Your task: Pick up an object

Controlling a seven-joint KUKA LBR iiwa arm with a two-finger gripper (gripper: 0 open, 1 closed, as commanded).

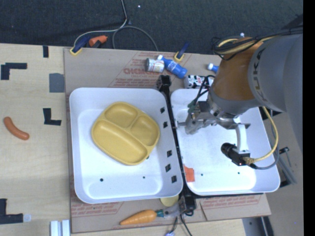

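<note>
Overhead view of the bench (29,97) with two white bins side by side. The yellow plate (125,132) is a shallow tray with rounded corners, moulded into three compartments, of one plain matt yellow colour. It lies flat and turned at a slant in the left bin (75,146), towards that bin's far edge and well apart from me.

My gripper (193,123) hangs over the right bin (221,178), near its far left corner and beside the black strip (171,132) that parts the two bins. Whether it is open or shut I cannot tell (my own wrist hides it), and nothing shows in its grasp. A small orange piece (188,174) lies at the right bin's near left corner.

Both bins rest on a brown cardboard sheet (98,75) laid over the pale wooden bench, which carries black tape marks (49,117) on its left part. Beyond the far edge is dark carpet (59,9), crossed by a black cable (129,24).

Around the bins:
- a toy sausage (16,128) lies near the bench's left edge;
- a toy carrot (139,217) lies at the cardboard's near edge;
- a blue and white bottle (167,65) lies on its side at the far edge;
- an orange clamp (98,40) and a blue clamp (182,50) grip the cardboard's far edge.
</note>
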